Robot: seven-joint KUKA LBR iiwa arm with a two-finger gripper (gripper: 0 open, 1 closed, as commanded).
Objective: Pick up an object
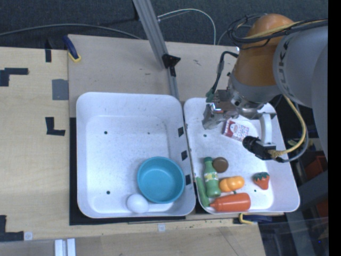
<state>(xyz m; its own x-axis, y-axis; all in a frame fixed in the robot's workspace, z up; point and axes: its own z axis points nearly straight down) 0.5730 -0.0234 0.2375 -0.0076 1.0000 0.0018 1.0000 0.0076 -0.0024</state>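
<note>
Dark carpet is seen beyond a pale wooden bench [122, 63], on which black tape marks and a grey patch lie at the far left. Two shallow white bins are set side by side on it. In the left bin [101, 116] a blue bowl [160, 178] is seen near the front right corner, with a white ball [137, 202] touching its front left edge. A grey pole [152, 28] slants down toward the seam between the bins.

In the right bin [282, 196] the candidates for picking are clustered at the front: a green bottle [210, 179], a brown round piece [220, 165] just beside its top, an orange piece [232, 183], a carrot [231, 201] along the front wall, and a strawberry [261, 180] set apart to the right. A red and white packet [236, 129] lies further back, close under the arm.

The gripper [212, 117] is seen at the back of the right bin, near its left wall, above bare floor. Whether it is open or closed cannot be told, and nothing can be made out in its grasp.

Several risks are judged likely. If a descent were made where the gripper hangs, only bare bin would be met. The front cluster is packed tightly, so a neighbour could be pushed or two items pinched together. The flat packet could slip from a grasp, and the dangling cable [296, 137] could snag.
</note>
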